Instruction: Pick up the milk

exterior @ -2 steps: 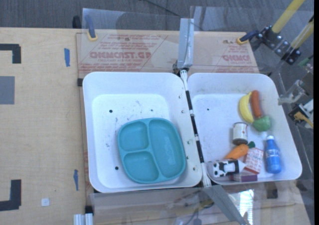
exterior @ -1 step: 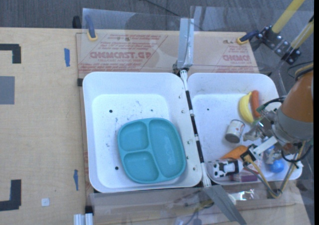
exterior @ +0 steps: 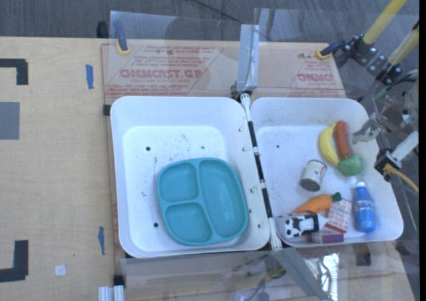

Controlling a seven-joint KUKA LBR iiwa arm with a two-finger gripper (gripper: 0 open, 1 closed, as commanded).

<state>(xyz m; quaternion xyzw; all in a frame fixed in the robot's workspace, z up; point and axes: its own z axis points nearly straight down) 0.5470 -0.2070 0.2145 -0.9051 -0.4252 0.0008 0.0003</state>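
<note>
Milk: the cow-patterned carton (exterior: 299,226) is seen lying on its side, pressed into the near-left corner of the right bin (exterior: 286,116).
Neighbours: a carrot (exterior: 314,204) rests just above it and a small red-and-white box (exterior: 339,215) lies just beside it, so access is judged tight.
Left bin (exterior: 133,116): taken up by a teal divided tray (exterior: 202,200).
Gripper (exterior: 373,130): glimpsed at the right bin's far rim, well apart from the milk; its opening cannot be told.
</note>
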